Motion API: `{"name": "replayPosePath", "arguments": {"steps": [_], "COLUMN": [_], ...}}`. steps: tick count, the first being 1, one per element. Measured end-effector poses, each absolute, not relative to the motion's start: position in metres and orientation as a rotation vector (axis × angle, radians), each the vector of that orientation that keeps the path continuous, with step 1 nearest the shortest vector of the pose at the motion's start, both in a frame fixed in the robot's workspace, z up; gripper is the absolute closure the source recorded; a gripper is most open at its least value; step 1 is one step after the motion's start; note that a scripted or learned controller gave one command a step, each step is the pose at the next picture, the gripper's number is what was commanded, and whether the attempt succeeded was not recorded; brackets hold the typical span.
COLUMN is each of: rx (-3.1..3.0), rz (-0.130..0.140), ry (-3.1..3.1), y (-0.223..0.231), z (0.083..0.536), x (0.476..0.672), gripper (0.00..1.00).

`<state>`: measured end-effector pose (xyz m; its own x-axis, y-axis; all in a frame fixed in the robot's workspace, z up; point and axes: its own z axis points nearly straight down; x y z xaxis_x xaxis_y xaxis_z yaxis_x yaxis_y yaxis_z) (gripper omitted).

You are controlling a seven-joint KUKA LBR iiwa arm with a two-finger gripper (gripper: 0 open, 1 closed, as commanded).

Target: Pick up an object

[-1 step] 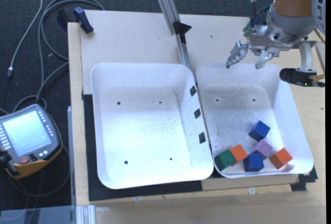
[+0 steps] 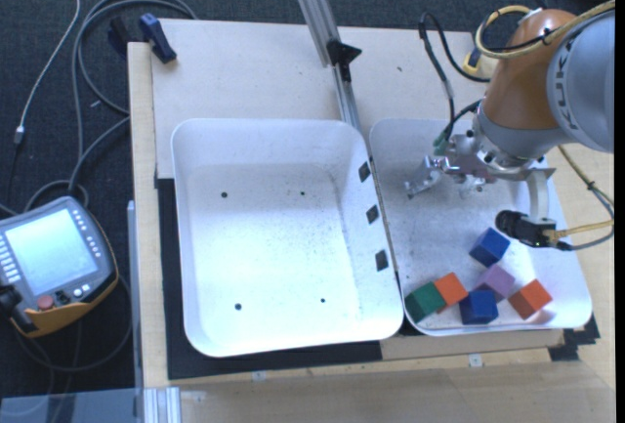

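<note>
1. The arm (image 2: pixel 547 79) is reaching in from the right and hanging over the right bin (image 2: pixel 415 226), with the gripper (image 2: pixel 427 179) sitting above the bin's upper middle floor.
2. The gripper is too small and blurred here; I cannot tell whether it is open or closed, and nothing is visibly held.
3. The blocks are lying clustered in the bin's lower right corner: a blue cube (image 2: pixel 489 246), a purple block (image 2: pixel 501 278), an orange cube (image 2: pixel 450 289), a green cube (image 2: pixel 424 300), a second blue block (image 2: pixel 479 306) and a red-orange cube (image 2: pixel 530 298).
4. The cluster is sitting well apart from the gripper, toward the view's lower right; the upper blue cube is nearest.
5. The left bin (image 2: pixel 195 157) is playing no part.
6. Judging from this, the pick is not yet begun; the next move is calling for travel toward that corner, then a descent.
</note>
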<state>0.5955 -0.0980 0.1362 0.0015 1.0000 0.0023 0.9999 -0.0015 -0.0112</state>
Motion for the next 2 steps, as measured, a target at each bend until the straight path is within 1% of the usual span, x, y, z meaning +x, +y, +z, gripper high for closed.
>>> {"name": "replayPosePath", "arguments": {"steps": [1, 2], "rx": [-2.236, -2.216], "rz": [-0.001, 0.007], "ry": [-2.22, -2.214], "y": [-0.176, -0.163], "z": [0.205, 0.095], "x": [0.569, 0.519], "gripper": [0.0, 0.0]}}
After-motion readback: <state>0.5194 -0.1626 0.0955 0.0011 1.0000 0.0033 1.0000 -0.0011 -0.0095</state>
